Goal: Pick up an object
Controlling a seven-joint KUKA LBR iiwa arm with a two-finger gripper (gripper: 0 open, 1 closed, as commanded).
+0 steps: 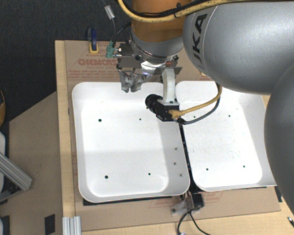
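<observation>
White plastic makes up two shallow bins, seen side by side on the bench (63, 131): the left bin (88, 180) fills the middle of the frame, and the right bin (235, 175) lies toward the right, partly covered by the arm. Four small dark dots are counted on the floor of the left bin, and a few more on the right one. No loose object for picking can be made out in either bin.

One grey arm (245, 38) with an orange band is seen entering from the upper right. One claw (131, 84) is held over the upper edge of the left bin, near the top centre of the frame; its two fingers are seen close together, with nothing between them. One black camera-like unit (159, 106) with a yellow cable is mounted just to the right of the claw, above the seam between the bins.

One small blue and yellow clamp (93, 40) is seen at the upper left corner of the brown board. One black connector (193, 201) lies at the lower edge, below the bins.
</observation>
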